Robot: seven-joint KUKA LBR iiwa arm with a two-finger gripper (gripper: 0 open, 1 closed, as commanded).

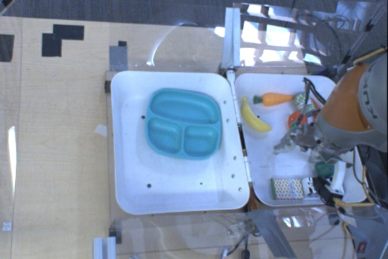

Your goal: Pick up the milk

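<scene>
Tool (293, 141): at the end of the grey arm (354, 112) with the orange band, which reaches in from the right. It hangs over the middle of the right bin (262, 186). Whether it is open or closed cannot be told, because wrist hardware and cables crowd it. Nothing is seen in its grip.

Near the tool, far side: a small red and green item (298, 117), too cluttered to name. Beyond that, a carrot (276, 99) by the bin's far wall. A banana (254, 117) lies to the left, close to the wall between the two bins.

Milk (287, 188): taken to be the small green-patterned carton lying flat by the near wall of the right bin. It is apart from the tool, on the near side of it, and nothing touches it.

Left bin (130, 191): holds a blue divided plate (183, 122), well apart from the work.

Desk (54, 130): pale wood, carries both bins.

Step in hand, as judged: approach, with the carton not yet grasped.

Next move calls for: shifting the tool toward the near wall until it stands above the carton, then lining up across its narrower side. A straight descent follows, kept clear of the bin wall just beside the carton.
</scene>
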